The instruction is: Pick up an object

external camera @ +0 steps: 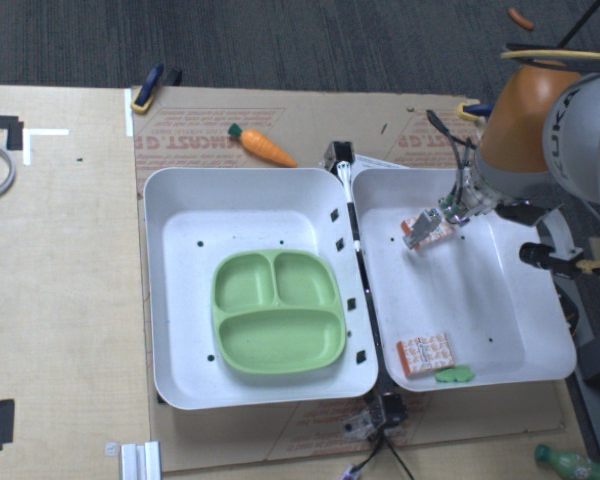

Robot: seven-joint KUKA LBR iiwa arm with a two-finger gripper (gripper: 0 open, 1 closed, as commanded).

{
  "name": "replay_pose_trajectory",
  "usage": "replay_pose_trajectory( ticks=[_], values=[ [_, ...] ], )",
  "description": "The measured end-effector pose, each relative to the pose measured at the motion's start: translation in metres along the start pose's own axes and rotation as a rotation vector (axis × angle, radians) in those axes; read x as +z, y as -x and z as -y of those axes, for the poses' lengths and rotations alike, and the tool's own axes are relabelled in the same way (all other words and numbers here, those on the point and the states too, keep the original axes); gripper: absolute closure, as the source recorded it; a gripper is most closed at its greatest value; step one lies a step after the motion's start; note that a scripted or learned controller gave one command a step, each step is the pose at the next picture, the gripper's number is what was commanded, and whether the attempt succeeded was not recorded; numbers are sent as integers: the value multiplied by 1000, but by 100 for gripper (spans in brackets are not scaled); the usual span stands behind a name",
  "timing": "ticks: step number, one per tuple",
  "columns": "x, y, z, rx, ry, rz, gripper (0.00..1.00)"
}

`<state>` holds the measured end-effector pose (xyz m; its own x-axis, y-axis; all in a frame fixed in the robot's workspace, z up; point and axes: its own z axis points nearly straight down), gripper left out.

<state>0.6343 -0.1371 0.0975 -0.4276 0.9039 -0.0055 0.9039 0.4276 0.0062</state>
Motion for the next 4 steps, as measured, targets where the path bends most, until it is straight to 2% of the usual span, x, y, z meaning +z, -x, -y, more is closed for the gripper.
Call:
replay_pose_trajectory(
  ticks=[1, 2, 3, 4],
  values=[
    [-11, 1, -1, 3, 4, 3, 100],
    [-95, -95, -18, 258, -5, -3, 100],
    [-95, -95, -18, 259, -5, -3, 0],
    [-40, -34, 23, 397, -9, -4, 0]
  ],
)
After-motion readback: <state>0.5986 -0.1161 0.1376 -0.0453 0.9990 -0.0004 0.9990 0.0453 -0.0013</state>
